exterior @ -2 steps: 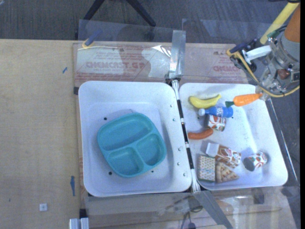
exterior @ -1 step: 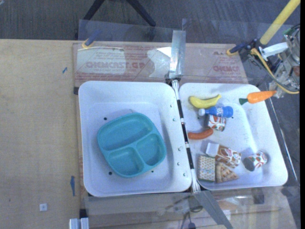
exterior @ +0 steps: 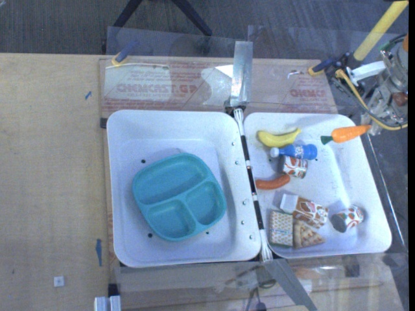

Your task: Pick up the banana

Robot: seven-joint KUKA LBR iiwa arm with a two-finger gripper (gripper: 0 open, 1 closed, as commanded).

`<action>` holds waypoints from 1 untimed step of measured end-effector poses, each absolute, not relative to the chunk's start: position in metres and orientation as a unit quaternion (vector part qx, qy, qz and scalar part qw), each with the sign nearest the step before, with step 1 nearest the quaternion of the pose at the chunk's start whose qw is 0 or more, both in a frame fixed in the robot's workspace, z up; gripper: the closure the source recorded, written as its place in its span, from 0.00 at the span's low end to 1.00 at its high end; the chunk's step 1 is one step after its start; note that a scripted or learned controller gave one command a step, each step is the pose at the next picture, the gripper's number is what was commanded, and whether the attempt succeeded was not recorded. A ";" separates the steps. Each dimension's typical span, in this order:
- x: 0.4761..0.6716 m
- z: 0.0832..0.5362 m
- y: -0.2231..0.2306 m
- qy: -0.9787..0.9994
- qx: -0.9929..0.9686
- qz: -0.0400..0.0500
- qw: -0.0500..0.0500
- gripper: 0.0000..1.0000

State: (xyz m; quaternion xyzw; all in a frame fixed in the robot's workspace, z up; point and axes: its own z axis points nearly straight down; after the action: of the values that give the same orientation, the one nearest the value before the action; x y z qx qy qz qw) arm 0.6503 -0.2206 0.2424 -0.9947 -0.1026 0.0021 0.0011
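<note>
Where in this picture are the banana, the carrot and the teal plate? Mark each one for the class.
banana (exterior: 279, 137): camera view, middle of its yellow curve.
carrot (exterior: 350, 133): camera view, middle of its orange body.
teal plate (exterior: 162, 185): camera view, floor of its largest compartment.

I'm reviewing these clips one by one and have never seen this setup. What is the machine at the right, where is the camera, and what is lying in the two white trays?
One camera is fixed above the bench and looks down at a slant. The machine at the right edge is a robot arm; its tool hangs beyond the right bin's far right corner, with nothing seen in it. It is too blurred to tell how the tool stands.

The left bin holds a teal divided plate.

The right bin holds toy food: the banana near its far left corner, a blue bottle and a small can just in front of it, a sausage, a carrot at the far right, and some boxes and crackers at the near side.

The banana, which the arm is meant to pick up, lies untouched.
</note>
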 end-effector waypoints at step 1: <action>0.656 0.246 -0.220 -0.104 -0.995 0.001 0.000 1.00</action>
State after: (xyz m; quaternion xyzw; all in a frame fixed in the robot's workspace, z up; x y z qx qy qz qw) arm 0.6564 -0.2199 0.2464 -0.9946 -0.1036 0.0006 -0.0001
